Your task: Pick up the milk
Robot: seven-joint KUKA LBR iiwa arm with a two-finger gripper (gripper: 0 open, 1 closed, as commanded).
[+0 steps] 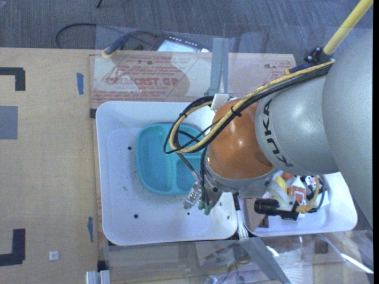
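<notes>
**One arm searching for the milk**

One end effector point(199, 201) is hanging over the left bin point(112, 176), beside the blue tray point(157, 161); its grip cannot be told. Milk, seemingly among clutter point(296, 191) rightward, is awaiting an approach.

A robotics lab, by the look of it — grey industrial arm with an orange band point(249, 141) over two shallow white plastic bins point(112, 176) on a plywood bench point(47, 158). Blue tape marks point(80, 83) and black corner markers point(15, 78) on the wood, loose black cables point(77, 31) on grey carpet point(237, 10) — a test setup, not a home.
</notes>
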